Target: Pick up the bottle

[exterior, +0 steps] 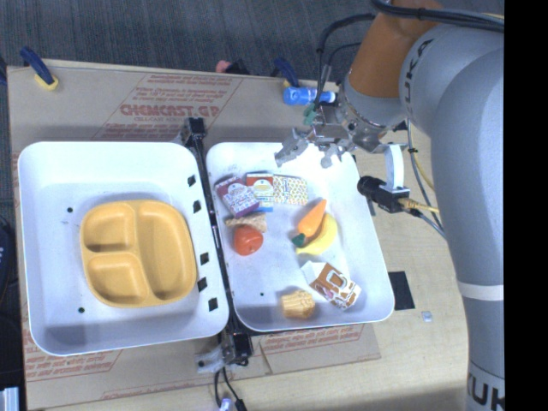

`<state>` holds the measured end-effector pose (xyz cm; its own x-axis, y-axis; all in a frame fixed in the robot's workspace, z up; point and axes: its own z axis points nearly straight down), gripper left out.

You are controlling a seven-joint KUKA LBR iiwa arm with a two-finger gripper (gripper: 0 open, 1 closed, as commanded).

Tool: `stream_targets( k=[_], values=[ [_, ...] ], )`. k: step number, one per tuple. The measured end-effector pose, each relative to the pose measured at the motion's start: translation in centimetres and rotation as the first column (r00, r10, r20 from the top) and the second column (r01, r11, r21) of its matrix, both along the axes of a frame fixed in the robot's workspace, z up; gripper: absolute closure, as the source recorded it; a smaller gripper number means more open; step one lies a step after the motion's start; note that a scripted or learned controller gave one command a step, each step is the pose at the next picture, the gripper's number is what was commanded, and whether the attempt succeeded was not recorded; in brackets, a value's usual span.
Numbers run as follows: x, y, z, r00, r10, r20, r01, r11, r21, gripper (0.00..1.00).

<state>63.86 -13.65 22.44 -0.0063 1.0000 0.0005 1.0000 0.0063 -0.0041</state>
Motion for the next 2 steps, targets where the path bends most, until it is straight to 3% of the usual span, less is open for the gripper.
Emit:
stream_targets(
  k=[1, 2],
  values=[
    [0.0, 0.1, 1.0, 1.000, 0.005, -0.002, -0.005, 1.000, 0.001, 1.00],
    [-7.8, -3.2, 0.5, 1.000, 0.011, 0.000, -0.011, 1.000, -0.001, 1.00]
  ],
)
